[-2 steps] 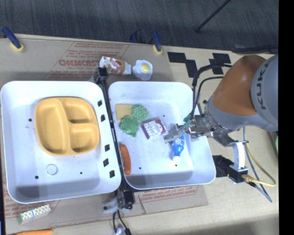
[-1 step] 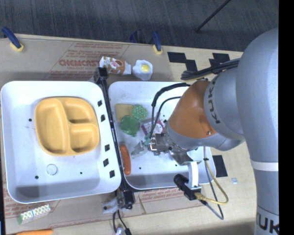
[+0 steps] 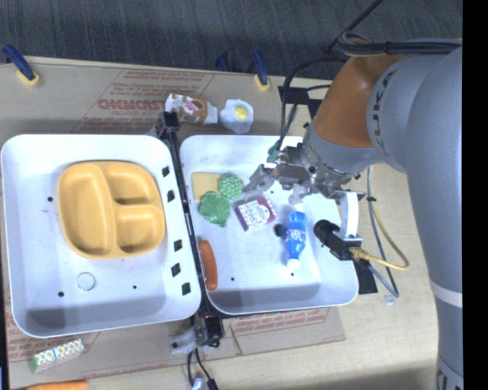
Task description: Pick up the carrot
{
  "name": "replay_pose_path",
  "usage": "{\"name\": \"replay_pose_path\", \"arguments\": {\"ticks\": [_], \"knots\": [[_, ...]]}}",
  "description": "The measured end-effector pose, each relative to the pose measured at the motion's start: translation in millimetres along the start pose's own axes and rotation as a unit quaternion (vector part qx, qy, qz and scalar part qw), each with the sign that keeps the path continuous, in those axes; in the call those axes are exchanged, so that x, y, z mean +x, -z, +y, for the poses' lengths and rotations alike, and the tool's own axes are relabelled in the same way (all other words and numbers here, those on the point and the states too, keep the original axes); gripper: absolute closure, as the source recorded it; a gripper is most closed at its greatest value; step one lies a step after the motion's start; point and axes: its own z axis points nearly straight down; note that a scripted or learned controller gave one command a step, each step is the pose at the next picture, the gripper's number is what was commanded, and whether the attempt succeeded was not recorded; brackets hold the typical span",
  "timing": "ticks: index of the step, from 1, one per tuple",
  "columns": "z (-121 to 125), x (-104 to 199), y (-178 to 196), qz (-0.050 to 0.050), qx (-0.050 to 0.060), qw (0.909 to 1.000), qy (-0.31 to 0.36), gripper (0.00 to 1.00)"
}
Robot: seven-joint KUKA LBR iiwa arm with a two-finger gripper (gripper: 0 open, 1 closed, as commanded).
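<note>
The carrot is a small orange stick lying lengthwise against the left wall of the right bin, near its front. My gripper hangs over the middle of that bin, just above a maroon packet, up and to the right of the carrot and well apart from it. Nothing orange is at the gripper. The grey arm with its orange band reaches in from the right.
In the right bin lie two green items, a yellow slice and a blue bottle. A yellow divided plate sits in the left bin. Behind the bins stand a small carton and a white-and-yellow piece.
</note>
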Motion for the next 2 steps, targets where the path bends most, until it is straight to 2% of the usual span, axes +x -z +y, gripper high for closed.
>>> {"name": "replay_pose_path", "arguments": {"ticks": [1,2], "knots": [[53.5,81.3,-28.5,0.000,0.001,0.9983,0.059,0.00],[53.7,81.6,-18.2,0.000,0.002,0.9980,0.063,1.00]]}}
